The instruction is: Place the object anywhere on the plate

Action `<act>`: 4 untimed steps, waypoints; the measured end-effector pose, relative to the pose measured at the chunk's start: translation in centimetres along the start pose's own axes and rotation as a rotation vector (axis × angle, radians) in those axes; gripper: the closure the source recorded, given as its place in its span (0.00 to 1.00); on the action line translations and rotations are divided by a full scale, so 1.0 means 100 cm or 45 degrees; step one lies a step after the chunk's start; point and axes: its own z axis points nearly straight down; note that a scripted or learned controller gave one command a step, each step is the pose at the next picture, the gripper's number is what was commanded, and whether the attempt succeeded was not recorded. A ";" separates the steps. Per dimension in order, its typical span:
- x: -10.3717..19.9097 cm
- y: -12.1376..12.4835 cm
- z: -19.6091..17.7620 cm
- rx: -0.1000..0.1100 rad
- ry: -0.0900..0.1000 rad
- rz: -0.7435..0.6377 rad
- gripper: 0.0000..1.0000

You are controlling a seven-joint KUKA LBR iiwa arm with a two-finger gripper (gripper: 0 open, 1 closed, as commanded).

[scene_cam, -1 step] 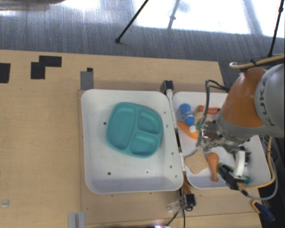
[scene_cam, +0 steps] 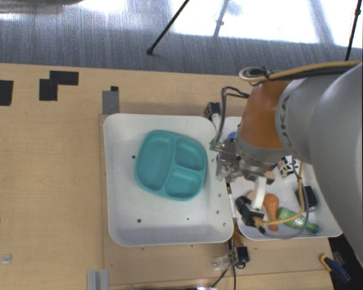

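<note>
Tan wooden bench [scene_cam: 51, 187], black tape marks [scene_cam: 57, 84], grey ribbed floor [scene_cam: 85, 34], bright light patches, tripod leg [scene_cam: 168, 28]

Lighting is even and fairly bright, with blown-out glare patches on the grey floor [scene_cam: 244, 17] along the top edge – daylight from that side. The white bins [scene_cam: 164, 226] show only soft shadows – the near arm [scene_cam: 334, 130] is large and slightly blurred, the picture grainy

The three-compartment teal plate [scene_cam: 170, 164] looks like smooth moulded plastic with a soft, low sheen, and it lies in a shallow white plastic bin [scene_cam: 122, 226] whose smooth walls gleam faintly. The bench top [scene_cam: 51, 187] reads as pale, matt wood-grain board. The arm's orange wrist band [scene_cam: 262, 116] is glossy, its grey shell [scene_cam: 332, 124] smooth and satin.
</note>
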 end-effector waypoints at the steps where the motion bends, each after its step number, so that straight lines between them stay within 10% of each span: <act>1: 0.120 0.022 -0.040 -0.002 0.003 -0.063 1.00; 2: 0.180 0.017 0.025 0.009 -0.007 -0.042 1.00; 3: 0.198 0.072 -0.037 -0.008 0.000 0.018 1.00; 4: 0.133 0.041 -0.046 -0.002 -0.006 -0.101 1.00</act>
